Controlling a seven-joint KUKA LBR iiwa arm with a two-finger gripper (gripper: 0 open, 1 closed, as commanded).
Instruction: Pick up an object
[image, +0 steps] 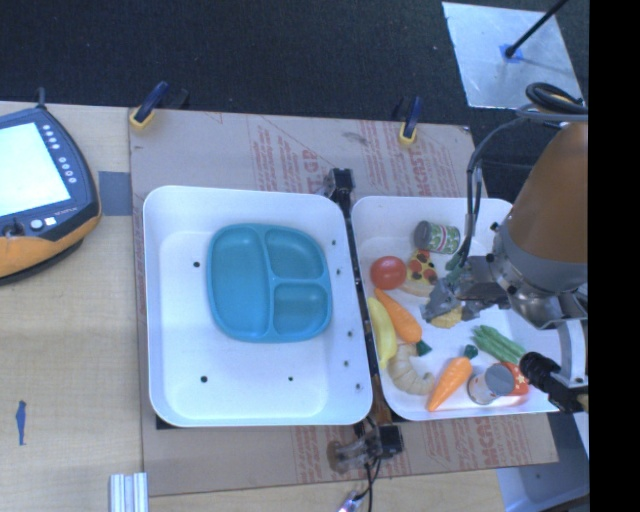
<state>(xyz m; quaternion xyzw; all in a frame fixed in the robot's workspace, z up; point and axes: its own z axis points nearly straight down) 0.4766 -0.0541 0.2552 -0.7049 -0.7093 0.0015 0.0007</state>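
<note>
The hand (441, 300) hangs low in the right bin (385, 215), its grip unreadable from here, with the long carrot (398, 316) just to its left, lying slantwise.

Pale wooden worktop (70, 340) under brown cardboard sheet (300, 150), well left of claw (441, 300); dark carpeted floor (250, 50) beyond.

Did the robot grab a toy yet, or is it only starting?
Nothing looks grabbed yet. The end effector is down low in the right bin, among the toy food, next to the tomato and a carrot. I can't tell if it is touching or gripping anything. The blue plate sits in the left bin. Left to do: get hold of one toy and lift it.
</note>
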